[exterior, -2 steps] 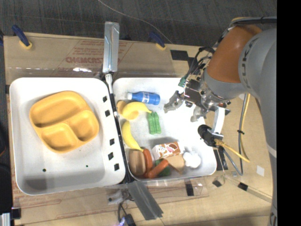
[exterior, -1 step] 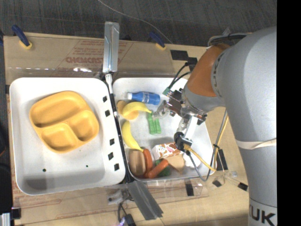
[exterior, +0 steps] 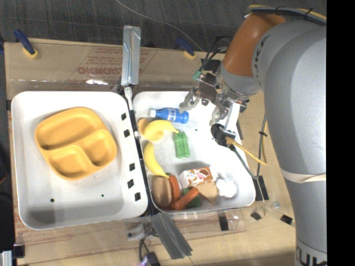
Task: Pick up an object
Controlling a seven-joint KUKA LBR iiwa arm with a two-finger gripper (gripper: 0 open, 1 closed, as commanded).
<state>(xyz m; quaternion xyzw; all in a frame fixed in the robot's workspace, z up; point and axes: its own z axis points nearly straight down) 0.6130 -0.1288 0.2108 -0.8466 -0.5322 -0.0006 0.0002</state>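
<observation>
Even, bright overhead light, soft shadows inside the white bins [exterior: 22, 148], sharp throughout with mild glare on their rims.

Blue bottle [exterior: 171, 114] with a white cap is lying on its side at the far end of the right bin [exterior: 242, 165]. Just below it a yellow banana [exterior: 151, 148] curves along the left wall, with a small green piece [exterior: 182, 144] flat beside it.

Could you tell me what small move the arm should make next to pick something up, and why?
Probably lower the claw a little and shift it left toward the blue bottle. The claw hangs over the right bin's upper part with nothing between its fingers, and the bottle lies on its side just left of it, the closest item.
</observation>
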